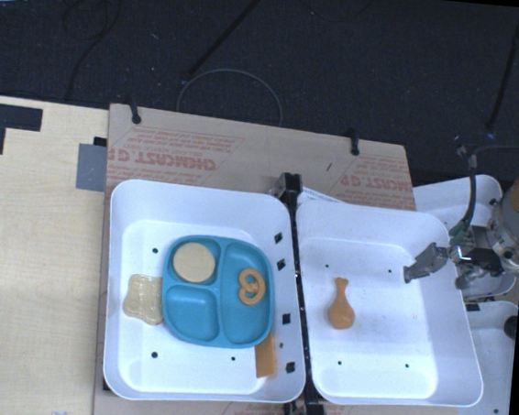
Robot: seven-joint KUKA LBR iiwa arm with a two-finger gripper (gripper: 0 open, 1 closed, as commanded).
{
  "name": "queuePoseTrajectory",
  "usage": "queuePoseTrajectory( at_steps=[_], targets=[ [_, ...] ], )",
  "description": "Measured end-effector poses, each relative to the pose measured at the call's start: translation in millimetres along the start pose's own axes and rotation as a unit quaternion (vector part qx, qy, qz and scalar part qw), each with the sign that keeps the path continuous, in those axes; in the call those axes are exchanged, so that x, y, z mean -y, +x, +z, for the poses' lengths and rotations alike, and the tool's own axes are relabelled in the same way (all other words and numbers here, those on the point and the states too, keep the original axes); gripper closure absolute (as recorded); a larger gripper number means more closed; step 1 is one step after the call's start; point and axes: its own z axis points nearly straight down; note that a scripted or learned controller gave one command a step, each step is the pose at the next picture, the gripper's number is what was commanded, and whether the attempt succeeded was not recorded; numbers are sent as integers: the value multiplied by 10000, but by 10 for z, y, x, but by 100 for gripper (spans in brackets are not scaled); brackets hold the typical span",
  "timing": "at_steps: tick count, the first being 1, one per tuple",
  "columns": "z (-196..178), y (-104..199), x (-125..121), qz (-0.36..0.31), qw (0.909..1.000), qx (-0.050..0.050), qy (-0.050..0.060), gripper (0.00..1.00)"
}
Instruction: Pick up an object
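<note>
We are seeing our tool (440,264) hanging over the right bin's (449,378) right rim, gripping nothing; how far it is parted we cannot tell. The tan drumstick (340,304) is lying mid-bin, well left of it.

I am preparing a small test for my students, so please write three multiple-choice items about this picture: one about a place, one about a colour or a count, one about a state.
1. Where does the drumstick-shaped toy lie?
A. on the blue tray
B. in the right bin
C. on the cardboard

2. How many compartments of the blue tray hold an item?
A. one
B. two
C. three

3. How does the gripper stand toward the drumstick-shaped toy?
A. apart from it, near the bin's right wall
B. closed around it
C. pressing it flat

Answers: 1 B, it rests on the floor of the right bin. 2 B, the round cracker and the pretzel each fill one; the third is bare. 3 A, bare white floor separates them.
</note>
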Motion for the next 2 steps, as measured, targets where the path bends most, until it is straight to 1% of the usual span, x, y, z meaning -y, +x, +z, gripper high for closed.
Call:
queuePoseTrajectory(
  at_steps=[1, 2],
  targets=[
    [-64, 0, -20, -11, 10000, 14, -61, 0],
    [380, -27, -55, -9, 10000, 5, -35, 0]
  ],
)
